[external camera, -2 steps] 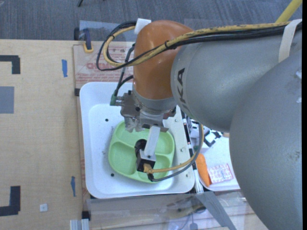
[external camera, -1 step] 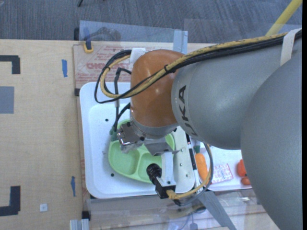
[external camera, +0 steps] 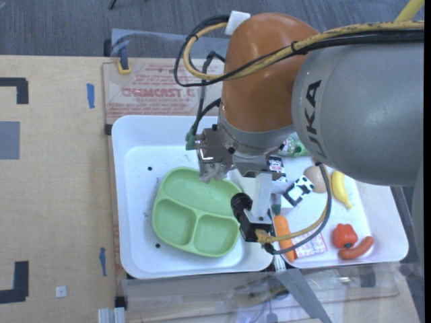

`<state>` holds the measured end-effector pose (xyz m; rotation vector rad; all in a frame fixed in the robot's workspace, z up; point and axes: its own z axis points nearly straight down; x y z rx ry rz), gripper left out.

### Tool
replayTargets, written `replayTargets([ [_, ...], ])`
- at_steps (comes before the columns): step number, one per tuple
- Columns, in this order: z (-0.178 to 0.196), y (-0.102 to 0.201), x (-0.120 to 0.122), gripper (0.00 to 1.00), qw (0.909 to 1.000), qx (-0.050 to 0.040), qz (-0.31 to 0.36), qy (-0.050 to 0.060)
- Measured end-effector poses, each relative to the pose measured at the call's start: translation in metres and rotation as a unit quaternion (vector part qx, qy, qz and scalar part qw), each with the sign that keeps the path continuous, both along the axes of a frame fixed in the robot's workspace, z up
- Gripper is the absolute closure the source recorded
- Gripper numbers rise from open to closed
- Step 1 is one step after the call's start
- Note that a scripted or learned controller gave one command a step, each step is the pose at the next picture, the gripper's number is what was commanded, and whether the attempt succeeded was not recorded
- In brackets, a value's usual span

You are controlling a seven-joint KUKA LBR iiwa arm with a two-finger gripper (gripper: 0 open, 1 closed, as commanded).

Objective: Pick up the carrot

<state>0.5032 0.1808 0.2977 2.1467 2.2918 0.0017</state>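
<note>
Carrot (external camera: 283, 235): lies in the right bin (external camera: 389, 215), close against its left wall, with its long axis running toward the front edge.
Gripper (external camera: 211, 165): hangs over the left bin (external camera: 126, 180), at the far rim of the green divided plate (external camera: 194, 215), on the other side of the divider from the carrot.
Gripper opening: cannot tell, as the wrist hides it; no object seen in its grasp.
Step in hand: judged to be the approach, with the carrot not yet reached.
Method advised: cross the divider, set the grip across the carrot's narrow width, and descend vertically.
Risk: the bin wall may foul one side of the grip. The red pepper (external camera: 345, 235) stands clear.
</note>
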Motion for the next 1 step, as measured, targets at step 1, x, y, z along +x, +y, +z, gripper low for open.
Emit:
replayTargets([
  [1, -0.0466, -0.0578, -0.0240, 1.00, 0.9767, -0.0001, 0.214, 0.003],
])
